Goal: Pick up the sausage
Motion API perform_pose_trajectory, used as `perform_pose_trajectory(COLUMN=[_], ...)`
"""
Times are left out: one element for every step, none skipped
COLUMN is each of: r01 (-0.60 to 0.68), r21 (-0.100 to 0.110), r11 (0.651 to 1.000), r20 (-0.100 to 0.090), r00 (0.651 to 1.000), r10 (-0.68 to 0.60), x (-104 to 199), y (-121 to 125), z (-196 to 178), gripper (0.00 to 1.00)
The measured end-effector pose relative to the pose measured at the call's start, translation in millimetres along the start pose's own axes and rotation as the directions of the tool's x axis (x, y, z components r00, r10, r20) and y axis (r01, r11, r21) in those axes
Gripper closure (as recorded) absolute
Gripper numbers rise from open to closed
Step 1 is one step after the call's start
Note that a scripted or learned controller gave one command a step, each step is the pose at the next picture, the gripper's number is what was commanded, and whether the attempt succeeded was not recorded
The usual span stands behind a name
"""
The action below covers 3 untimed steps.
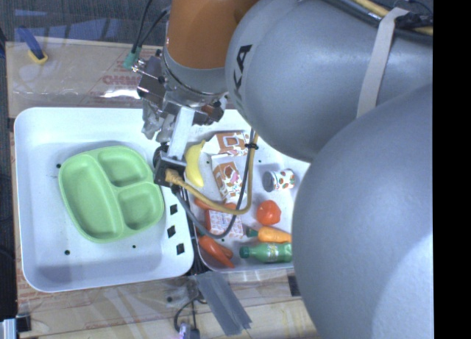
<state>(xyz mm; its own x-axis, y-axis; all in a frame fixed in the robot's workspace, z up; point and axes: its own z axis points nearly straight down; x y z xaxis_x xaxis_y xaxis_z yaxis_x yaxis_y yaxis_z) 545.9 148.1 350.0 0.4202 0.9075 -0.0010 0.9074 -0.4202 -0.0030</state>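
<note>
Spotted the short reddish toy sausage (215,250) in the front corner of the right shallow white bin (283,159), well apart from the grey two-finger gripper (153,124), nearer the bench front than it. Noted a green plastic bottle (266,254) just beside the sausage, on its side away from the gripper, and an orange toy carrot (274,235) near. Saw the gripper hanging over the left white bin (37,183), beside the green compartment plate (110,190). Could not tell its grip state. Judged best to cross above the yellow banana (193,168), align across the sausage's short width, and descend clear of the bottle.
</note>
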Motion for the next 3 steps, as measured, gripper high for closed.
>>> perform_pose_trajectory(r01=[0.117, 0.127, 0.136], r21=[0.001, 0.002, 0.003], r11=[0.993, 0.992, 0.991], r20=[0.001, 0.001, 0.002], r00=[0.993, 0.992, 0.991], r10=[-0.117, -0.127, -0.136], x=[-58, -55, -65], y=[50, 15, 9], z=[-11, -14, 104], gripper=[1.00, 1.00, 1.00])
